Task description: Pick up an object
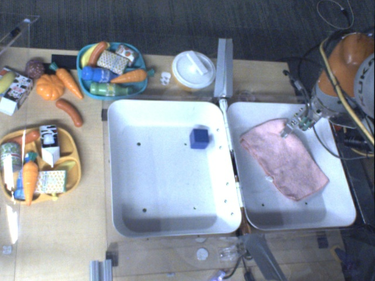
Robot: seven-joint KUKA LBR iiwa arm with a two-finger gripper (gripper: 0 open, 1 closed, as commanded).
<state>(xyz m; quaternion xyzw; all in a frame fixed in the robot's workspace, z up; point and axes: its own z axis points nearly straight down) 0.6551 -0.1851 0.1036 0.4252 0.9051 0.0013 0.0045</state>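
Left bin (123,157): blue cube (200,138). Right bin (340,209): pink cloth (284,164); end effector (297,123) state unclear.

From my console I see two white bins side by side on the counter (88,239). The left bin (146,215) holds a small blue block (200,137) in its upper right part. The right bin (334,212) holds a pink cloth (284,160) lying crumpled across its middle. The arm (345,69) enters at the upper right of the frame, and its jaws (297,124) sit at the cloth's upper right corner; whether they touch it I cannot tell. Toy food fills a blue bowl (111,70) and a yellow tray (40,165) at the left.
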